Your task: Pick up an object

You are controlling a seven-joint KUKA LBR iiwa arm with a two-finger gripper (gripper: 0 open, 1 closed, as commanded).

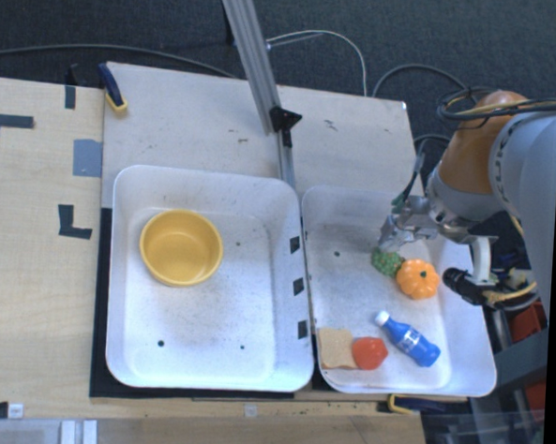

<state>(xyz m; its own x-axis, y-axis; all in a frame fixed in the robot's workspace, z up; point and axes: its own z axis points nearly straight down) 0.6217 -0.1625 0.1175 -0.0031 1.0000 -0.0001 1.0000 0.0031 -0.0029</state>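
Counting one yellow bowl (181, 247), one pumpkin (417, 278), one blue bottle (409, 340), two bins (124, 282)

The gripper (396, 235) is blurry — its tips sit right by the small green thing (386, 262), and I cannot tell if they touch it. The arm (507, 165) runs off the right side. The tan block (335, 347) hides partly behind the red ball (370, 352).

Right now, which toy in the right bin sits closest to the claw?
The small green toy, just under the claw; the orange pumpkin lies slightly farther.
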